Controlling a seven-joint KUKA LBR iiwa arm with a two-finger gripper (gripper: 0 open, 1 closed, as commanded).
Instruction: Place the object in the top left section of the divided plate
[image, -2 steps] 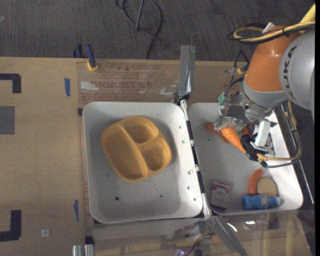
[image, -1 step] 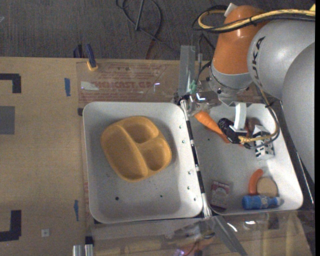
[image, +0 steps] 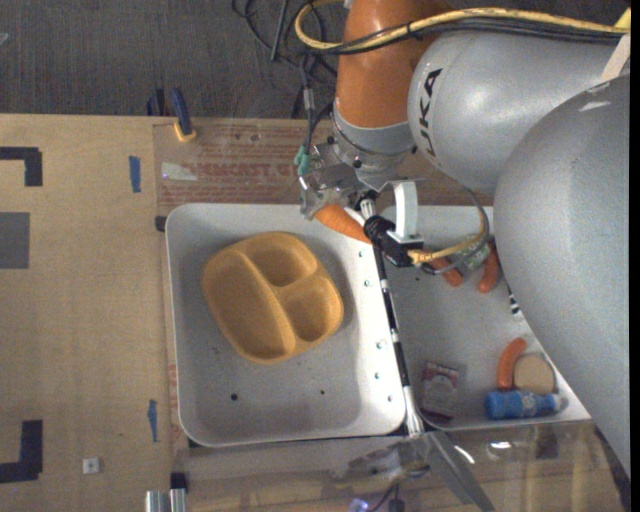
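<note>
A yellow divided plate (image: 272, 296) with three sections lies in the left white bin (image: 200, 400), toward its upper half. My gripper (image: 328, 200) hangs over the bin's top right corner, just above and to the right of the plate. It is shut on an orange carrot (image: 345, 225). The carrot sticks out below the fingers, slanting down to the right, near the wall between the two bins. The wrist covers the upper part of the fingers.
The right bin (image: 470, 330) holds a blue bottle (image: 522, 404), a tan round piece (image: 534, 374), an orange stick (image: 510, 358), a small packet (image: 440, 386) and orange pieces (image: 487, 270) near the arm's cables. The arm covers that bin's upper right.
</note>
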